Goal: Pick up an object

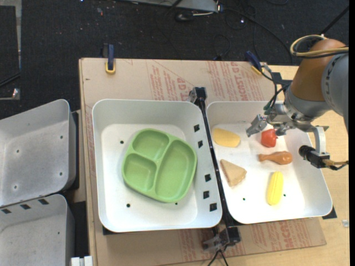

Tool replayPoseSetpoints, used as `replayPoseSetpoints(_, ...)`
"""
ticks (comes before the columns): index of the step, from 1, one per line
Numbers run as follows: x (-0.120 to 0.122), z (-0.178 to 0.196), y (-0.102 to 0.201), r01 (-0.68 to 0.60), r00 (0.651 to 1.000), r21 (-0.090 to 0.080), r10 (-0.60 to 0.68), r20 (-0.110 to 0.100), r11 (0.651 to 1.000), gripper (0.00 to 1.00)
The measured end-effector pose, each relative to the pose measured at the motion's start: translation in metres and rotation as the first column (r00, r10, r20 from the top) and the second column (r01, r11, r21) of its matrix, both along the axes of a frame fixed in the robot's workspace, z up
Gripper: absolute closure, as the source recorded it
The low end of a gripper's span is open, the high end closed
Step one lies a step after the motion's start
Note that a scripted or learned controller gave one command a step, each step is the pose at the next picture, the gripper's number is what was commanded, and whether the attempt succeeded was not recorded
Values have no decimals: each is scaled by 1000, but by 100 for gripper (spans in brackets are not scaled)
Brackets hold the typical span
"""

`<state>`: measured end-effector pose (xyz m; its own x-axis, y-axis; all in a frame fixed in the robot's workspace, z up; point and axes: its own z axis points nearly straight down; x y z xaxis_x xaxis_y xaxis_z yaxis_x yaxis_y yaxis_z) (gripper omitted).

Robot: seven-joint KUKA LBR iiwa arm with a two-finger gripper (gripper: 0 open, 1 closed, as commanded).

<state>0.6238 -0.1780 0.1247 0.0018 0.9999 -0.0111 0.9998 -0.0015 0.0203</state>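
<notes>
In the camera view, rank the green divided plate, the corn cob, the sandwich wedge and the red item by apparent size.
1. green divided plate
2-3. sandwich wedge and corn cob: they look alike, so unranked
4. red item, partly covered by the arm, so unsure

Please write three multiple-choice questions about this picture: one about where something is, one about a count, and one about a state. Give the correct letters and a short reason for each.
1. Where is the green divided plate?
A. in the left bin
B. in the right bin
C. on the floor

2. How many toy foods lie in the right bin?
A. three
B. five
C. seven

3. How does the hand stand in relation to the red tomato?
A. far away, over the left bin
B. directly above it, close to it
C. resting on the yellow corn

Answers:
1 A: the plate lies on the floor of the left bin.
2 B: there are a yellow oval piece, the tomato, a drumstick, a sandwich wedge and a corn cob.
3 B: the hand is right over the tomato; a grasp cannot be confirmed.
</notes>
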Motion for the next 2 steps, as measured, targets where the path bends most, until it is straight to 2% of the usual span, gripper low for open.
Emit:
replayPoseSetpoints(1,1,10,0,-1,1000,-2,1,5,1000,100)
replayPoseSetpoints(2,-3,54,-1,-2,1000,10,2,-17,1000,100)
